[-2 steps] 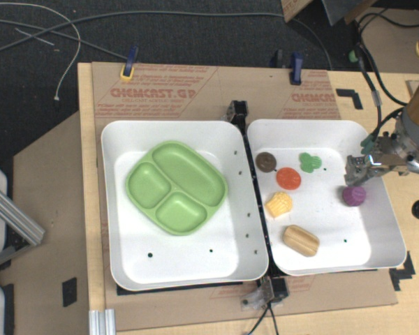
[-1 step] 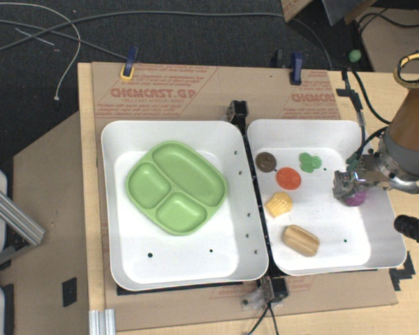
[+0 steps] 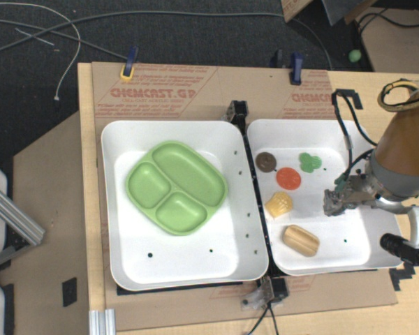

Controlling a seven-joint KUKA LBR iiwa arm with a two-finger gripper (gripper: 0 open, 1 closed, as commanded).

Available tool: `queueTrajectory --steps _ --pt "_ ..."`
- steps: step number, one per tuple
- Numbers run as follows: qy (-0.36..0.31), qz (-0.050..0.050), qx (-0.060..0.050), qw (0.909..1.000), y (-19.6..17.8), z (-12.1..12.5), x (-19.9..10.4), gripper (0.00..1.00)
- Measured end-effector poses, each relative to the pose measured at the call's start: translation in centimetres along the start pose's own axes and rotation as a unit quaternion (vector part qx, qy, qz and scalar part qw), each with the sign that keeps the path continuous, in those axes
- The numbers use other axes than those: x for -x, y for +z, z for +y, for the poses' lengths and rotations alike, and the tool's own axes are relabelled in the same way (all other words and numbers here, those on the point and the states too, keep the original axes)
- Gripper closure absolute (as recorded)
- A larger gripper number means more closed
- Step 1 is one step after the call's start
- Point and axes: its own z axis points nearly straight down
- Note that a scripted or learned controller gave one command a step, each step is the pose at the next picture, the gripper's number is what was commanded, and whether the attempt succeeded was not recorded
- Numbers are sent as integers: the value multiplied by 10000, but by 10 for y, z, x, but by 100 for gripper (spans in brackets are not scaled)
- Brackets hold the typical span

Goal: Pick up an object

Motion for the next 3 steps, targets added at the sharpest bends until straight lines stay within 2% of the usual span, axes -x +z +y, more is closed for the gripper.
queueTrajectory --steps 1,2,3 --pt "-1 1 -1 10000 62 -2 6 0" --pt "-2 -8 40 10000 47 0 6 100" --pt "-16 -20 65 10000 -9 -4 -4 100"
